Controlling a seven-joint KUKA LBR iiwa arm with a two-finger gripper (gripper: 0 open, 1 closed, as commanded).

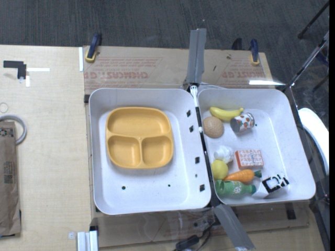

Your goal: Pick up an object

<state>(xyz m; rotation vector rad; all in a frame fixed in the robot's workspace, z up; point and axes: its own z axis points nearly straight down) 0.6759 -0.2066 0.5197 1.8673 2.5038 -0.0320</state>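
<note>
The things to pick lie crowded in the right bin (282, 140): a smooth curved banana (226, 112) touching a small tilted can (243, 122), with a round brown ball (213, 127) just beside them. Lower down, a carrot (242, 176) lies across a green bottle (235, 188), between a lemon (219, 169) and a red box (248, 158). A black-and-white piece (275, 183) is too small to make out. The left bin (99, 156) holds a yellow divided plate (140, 137). I cannot tell how my pincer stands.

A single fixed camera sits high above the worktop (42, 140), looking down at a slight slant toward twelve o'clock. It stands far enough back to take in both white bins whole: the left bin (99, 156) at centre, the right bin (285, 119) toward three o'clock, with dark floor (131, 9) across the twelve o'clock edge.
</note>
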